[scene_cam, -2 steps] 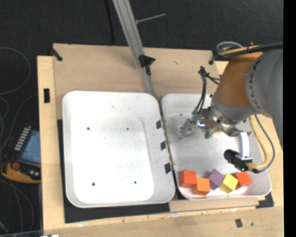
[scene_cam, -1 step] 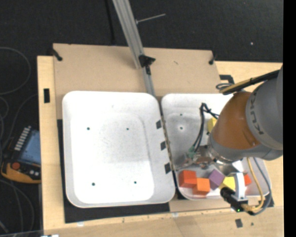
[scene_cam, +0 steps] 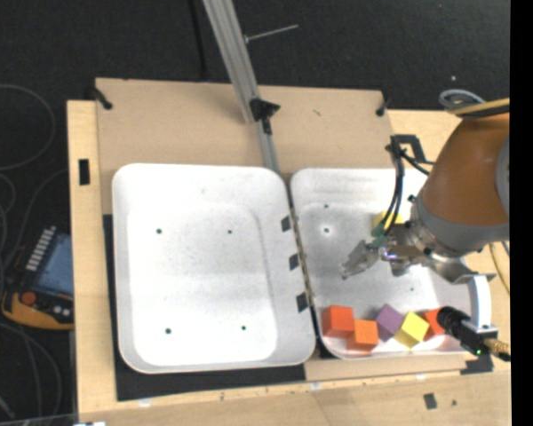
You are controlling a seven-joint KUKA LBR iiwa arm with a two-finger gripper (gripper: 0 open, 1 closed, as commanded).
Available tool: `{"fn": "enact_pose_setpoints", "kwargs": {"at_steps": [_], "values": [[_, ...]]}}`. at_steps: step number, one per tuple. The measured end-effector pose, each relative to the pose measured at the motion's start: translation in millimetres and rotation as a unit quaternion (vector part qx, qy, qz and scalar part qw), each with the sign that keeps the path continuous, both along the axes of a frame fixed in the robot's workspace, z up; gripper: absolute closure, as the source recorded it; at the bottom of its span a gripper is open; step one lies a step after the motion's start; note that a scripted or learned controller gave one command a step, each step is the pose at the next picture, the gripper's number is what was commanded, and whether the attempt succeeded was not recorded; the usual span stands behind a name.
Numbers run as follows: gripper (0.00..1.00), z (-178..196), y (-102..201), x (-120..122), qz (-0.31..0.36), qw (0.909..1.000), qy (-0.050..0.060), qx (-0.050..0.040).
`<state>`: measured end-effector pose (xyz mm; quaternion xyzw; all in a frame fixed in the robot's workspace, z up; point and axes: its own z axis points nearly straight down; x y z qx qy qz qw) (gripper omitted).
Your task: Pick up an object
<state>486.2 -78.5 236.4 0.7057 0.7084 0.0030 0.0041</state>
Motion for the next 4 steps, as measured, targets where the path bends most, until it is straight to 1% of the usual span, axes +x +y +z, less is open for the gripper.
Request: {"fn": "enact_pose_setpoints", "kwargs": {"at_steps": [1, 2, 3, 4], "values": [[0.00, -6, -52, 56, -0.003, 1.0000, 0.003, -0.0013], [0.00, -136, -108, 126, -0.002, 1.0000, 0.007, -0.0004], [0.00, -139, -128, 171, 0.000, 1.0000, 0.002, -0.0008], [1.00, -127, -128, 170, 0.003, 1.0000, 0.003, -0.0023]]}}
